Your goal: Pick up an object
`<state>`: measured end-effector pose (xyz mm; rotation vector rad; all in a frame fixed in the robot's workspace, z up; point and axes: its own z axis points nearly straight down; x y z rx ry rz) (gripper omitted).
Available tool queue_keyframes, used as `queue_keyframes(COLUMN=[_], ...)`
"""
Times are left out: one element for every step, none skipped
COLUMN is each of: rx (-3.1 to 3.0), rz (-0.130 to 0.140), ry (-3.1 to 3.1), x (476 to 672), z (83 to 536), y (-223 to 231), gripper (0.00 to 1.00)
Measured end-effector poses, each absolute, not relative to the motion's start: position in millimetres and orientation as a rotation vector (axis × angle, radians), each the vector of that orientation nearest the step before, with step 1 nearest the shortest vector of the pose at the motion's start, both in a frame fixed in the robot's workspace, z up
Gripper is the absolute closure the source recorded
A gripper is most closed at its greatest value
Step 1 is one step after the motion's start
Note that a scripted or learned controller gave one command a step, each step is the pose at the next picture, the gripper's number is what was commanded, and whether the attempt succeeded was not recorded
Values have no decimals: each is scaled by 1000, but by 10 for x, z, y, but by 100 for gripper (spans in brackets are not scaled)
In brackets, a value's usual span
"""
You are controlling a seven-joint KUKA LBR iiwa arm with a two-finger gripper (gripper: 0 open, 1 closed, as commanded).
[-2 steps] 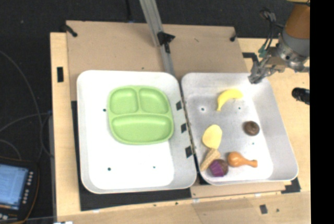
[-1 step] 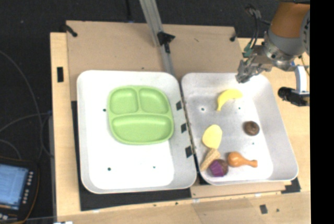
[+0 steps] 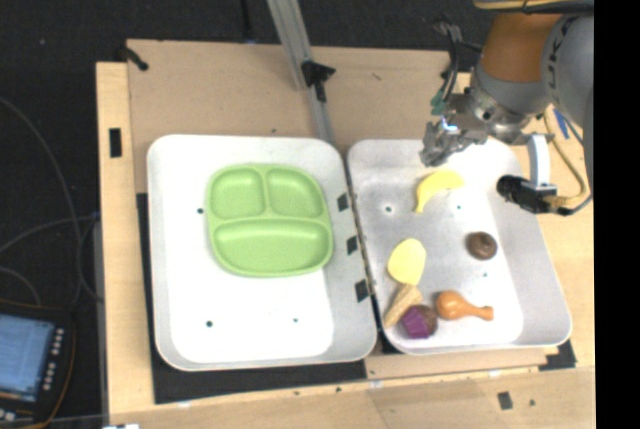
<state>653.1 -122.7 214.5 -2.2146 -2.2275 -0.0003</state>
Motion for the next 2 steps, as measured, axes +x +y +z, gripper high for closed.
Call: queue_keyframes(rx=[-2214,-2217], rz=[0,-1], ry=[-2227,-2225], x=[6389,6283], z=[2087,2063], y=[-742,-223], gripper=[100,100])
